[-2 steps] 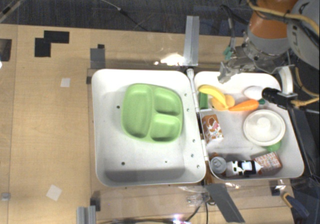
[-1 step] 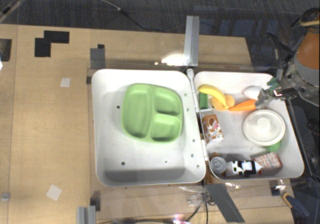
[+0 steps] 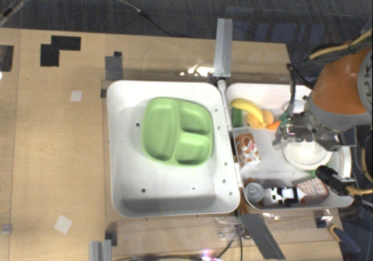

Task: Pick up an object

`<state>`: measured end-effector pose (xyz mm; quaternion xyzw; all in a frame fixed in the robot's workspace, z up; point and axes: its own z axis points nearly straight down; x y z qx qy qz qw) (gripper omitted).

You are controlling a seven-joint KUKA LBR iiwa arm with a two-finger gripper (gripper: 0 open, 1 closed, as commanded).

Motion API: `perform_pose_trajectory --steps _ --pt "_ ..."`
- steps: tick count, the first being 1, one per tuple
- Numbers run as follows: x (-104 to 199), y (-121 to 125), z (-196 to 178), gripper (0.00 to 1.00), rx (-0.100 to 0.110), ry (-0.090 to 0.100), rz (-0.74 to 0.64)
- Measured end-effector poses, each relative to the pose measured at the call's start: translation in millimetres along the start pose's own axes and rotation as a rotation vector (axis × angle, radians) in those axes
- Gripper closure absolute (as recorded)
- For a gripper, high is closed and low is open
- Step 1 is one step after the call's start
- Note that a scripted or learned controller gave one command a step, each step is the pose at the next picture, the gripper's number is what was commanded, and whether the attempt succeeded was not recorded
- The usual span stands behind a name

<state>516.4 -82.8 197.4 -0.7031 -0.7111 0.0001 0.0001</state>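
The left bin (image 3: 122, 155) holds one green divided plate (image 3: 176, 131), lying flat near its centre.

The right bin (image 3: 265, 94) holds several items. A banana (image 3: 247, 109) lies at the bin's 11 o'clock, with an orange object (image 3: 269, 120) touching its 4 o'clock end. A small printed packet (image 3: 247, 148) sits near the dividing wall at 9 o'clock. A white bowl (image 3: 306, 154) rests at 3 o'clock. A dark bottle (image 3: 274, 194) lies on its side along the 6 o'clock wall, with a red-labelled packet (image 3: 311, 189) beside it.

The gripper (image 3: 289, 131) hangs over the bowl's 10 o'clock rim, just beside the orange object. Whether it is released or clenched cannot be told.
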Motion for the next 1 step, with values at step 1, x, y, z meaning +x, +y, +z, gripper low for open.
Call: perform_pose_trajectory --steps 1 --pt "56.4 58.2 -29.7 1.0 -0.006 0.001 0.064"
